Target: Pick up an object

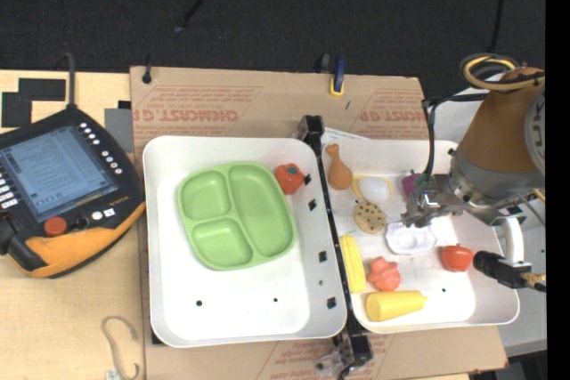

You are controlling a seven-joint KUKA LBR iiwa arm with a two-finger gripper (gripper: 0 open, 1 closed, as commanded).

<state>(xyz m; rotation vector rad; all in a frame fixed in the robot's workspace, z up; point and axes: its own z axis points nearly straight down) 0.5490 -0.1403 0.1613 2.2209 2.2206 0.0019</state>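
Observation:
My gripper (419, 211) reaches down into the right bin (499, 309) from the right, just above a white cup-like object (408, 238). A small purple object (410, 184) lies just behind it. Around it lie a speckled cookie (369, 215), a white egg (375, 189), a brown drumstick (337, 168), a yellow corn cob (352, 262), a pink piece (385, 272), a yellow wedge (393, 304) and a red piece (456, 257). Nothing is seen lifted off the bin floor.
The left bin (223, 316) holds a green divided plate (236, 215) with a red tomato-like piece (289, 178) at its right rim. An orange-edged teach pendant (58, 182) lies left of the bins. A black divider (325, 227) runs between the bins.

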